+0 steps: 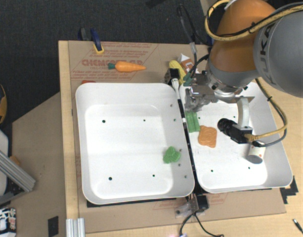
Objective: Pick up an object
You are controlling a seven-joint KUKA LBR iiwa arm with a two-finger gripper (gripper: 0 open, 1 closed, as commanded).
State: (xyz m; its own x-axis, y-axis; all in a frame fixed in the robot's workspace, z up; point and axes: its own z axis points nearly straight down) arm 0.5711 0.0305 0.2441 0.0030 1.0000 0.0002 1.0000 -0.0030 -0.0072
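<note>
Gripper [193,102] hangs just above green block [193,123], right bin [270,177].

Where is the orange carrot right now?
The carrot lies outside both bins on the cardboard board, just beyond the far rim of the left bin, near the blue clamp.

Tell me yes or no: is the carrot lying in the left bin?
No, the carrot lies on the cardboard behind the left bin, outside its rim.
</note>
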